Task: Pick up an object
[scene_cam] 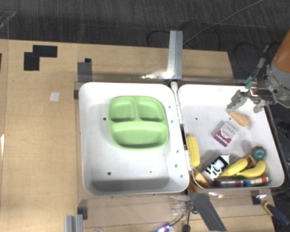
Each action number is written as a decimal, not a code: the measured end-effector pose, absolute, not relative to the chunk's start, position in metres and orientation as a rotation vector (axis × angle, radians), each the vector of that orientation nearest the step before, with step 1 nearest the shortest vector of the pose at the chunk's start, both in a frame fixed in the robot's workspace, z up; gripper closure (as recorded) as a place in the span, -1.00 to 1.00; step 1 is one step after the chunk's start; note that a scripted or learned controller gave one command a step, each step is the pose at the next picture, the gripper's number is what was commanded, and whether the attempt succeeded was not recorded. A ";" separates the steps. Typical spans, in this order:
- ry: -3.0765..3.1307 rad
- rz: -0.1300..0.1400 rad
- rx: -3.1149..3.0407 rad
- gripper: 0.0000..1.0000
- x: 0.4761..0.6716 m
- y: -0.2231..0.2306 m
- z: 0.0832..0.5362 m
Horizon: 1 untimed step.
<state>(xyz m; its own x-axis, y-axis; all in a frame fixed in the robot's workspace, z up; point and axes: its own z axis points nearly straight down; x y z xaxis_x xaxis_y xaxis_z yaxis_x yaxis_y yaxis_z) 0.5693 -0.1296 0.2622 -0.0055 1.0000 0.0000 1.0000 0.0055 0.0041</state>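
My gripper (pixel 246 104) hangs over the far right part of the right bin (pixel 203 96), its two fingers (pixel 234 101) spread open with nothing between them. Just below it on the bin floor lies a tan wedge-shaped piece (pixel 240 118). Closer to the front are a purple and white packet (pixel 225 132), an ear of corn (pixel 193 150), a black and white box (pixel 216 166), two bananas (pixel 241 167), a green and brown round piece (pixel 258 153) and a dark marker (pixel 239 182).
The left bin (pixel 94 144) bears a green divided plate (pixel 137 121). A metal post (pixel 176 57) stands behind the seam between the two bins. The arm's orange band (pixel 287 52) is at the right edge.
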 end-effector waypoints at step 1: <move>2.508 0.007 1.880 -1.00 0.577 -0.151 0.098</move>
<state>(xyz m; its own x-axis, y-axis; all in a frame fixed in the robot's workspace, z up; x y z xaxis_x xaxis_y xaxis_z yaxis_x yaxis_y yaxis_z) 0.5774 -0.1512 0.0976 -0.2807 0.9598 -0.0032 0.9598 0.2807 0.0083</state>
